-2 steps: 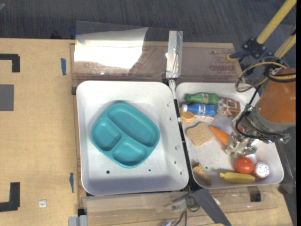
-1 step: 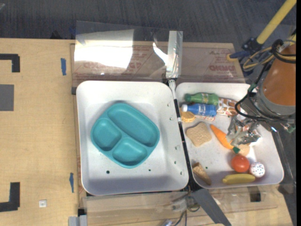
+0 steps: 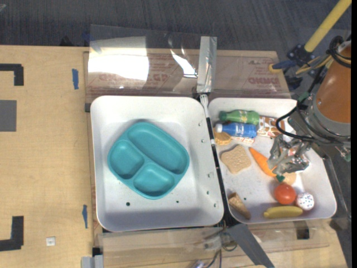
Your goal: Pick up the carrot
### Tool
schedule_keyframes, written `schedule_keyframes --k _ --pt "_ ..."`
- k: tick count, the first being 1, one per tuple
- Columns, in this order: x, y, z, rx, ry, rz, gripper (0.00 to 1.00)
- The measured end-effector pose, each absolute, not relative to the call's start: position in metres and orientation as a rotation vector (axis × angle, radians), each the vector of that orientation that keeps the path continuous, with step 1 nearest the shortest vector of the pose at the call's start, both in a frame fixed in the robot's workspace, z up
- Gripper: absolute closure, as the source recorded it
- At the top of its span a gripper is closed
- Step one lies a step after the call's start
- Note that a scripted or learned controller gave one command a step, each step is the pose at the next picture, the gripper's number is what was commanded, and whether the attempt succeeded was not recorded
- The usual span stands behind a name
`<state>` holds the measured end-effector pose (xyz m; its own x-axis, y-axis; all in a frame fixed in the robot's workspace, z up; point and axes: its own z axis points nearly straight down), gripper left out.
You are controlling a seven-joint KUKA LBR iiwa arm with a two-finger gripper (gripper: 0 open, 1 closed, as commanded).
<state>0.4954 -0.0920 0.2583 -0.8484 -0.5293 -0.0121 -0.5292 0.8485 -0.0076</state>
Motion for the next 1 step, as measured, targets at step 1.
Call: schedule_keyframes --k 1 --pt "0.5232 0.0021 0.1857 -0.635 3.077 0.006 1.0"
